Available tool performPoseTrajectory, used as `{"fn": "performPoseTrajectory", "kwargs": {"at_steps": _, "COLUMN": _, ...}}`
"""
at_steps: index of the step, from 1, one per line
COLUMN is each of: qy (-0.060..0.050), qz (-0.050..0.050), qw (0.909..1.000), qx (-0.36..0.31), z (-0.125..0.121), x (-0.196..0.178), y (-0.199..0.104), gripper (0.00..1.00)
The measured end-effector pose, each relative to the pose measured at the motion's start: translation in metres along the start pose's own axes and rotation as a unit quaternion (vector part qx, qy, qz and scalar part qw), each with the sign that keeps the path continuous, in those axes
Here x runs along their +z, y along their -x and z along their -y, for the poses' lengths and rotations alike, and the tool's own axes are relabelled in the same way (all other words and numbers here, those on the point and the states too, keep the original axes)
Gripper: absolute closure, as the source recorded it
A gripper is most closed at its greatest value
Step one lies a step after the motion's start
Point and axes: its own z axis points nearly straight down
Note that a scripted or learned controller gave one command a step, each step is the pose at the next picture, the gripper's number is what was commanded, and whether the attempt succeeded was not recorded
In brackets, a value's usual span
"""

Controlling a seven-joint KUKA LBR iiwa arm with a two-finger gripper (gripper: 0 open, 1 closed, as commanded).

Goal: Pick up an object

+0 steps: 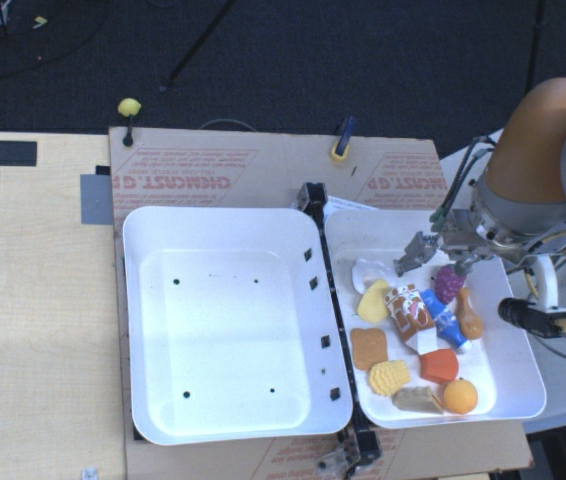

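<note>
We see the arm [528, 158] reaching in from the right, its orange band high and its wrist bent down over the right bin [523, 393]. The gripper [441, 258] hangs above the bin's upper part; its fingers look spread apart with nothing between them. Just beside them lies a purple toy [449, 284], at the top of a cluster with a yellow piece [373, 302], a corn cob [390, 376] and an orange ball [460, 397]. The left bin [143, 268] sits alongside on the tabletop [33, 298].

Grey arm [523, 183] reaching in from right, orange band above wrist, tool [441, 251] lowered
</note>
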Motion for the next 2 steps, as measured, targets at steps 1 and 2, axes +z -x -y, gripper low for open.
{"fn": "performPoseTrajectory", "kwargs": {"at_steps": 1, "qy": 0.011, "qz": 0.004, "qw": 0.9999, "qx": 0.000, "z": 0.008, "x": 0.108, "y": 0.017, "gripper": 0.00}}
{"fn": "performPoseTrajectory", "kwargs": {"at_steps": 2, "qy": 0.014, "qz": 0.006, "qw": 0.9999, "qx": -0.001, "z": -0.047, "x": 0.117, "y": -0.031, "gripper": 0.00}}
